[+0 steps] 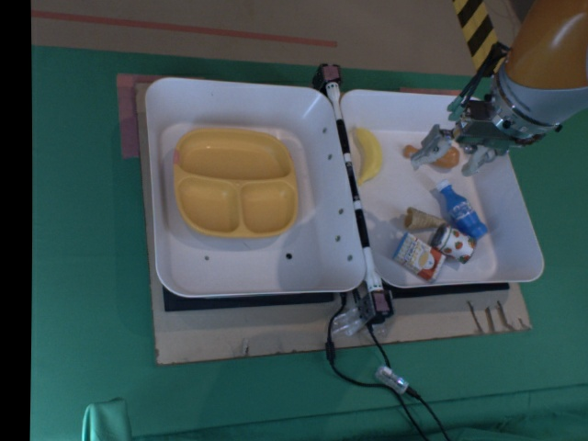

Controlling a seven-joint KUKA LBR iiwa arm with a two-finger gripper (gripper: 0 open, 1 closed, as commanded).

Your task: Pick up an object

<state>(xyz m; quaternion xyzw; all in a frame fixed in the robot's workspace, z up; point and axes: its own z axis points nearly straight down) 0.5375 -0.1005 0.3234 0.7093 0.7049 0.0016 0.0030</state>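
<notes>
My gripper (453,155) hangs over the upper part of the right bin (514,255), its two fingers spread apart. An orange toy (446,158) lies in the gap between the fingertips, with its small end (410,152) sticking out to the left. The fingers stand either side of it without closing on it. Below it lie a blue bottle (461,211), a brown cone (421,218), a small can (452,243) and a juice carton (419,255). A yellow banana (369,152) rests along the bin's left side.
The left bin (184,274) holds a yellow divided plate (235,180). A black-and-white divider strip (350,186) runs between the bins. Cables (386,375) trail off the bench front. Yellow-black hazard tape (470,12) marks the floor at the top right.
</notes>
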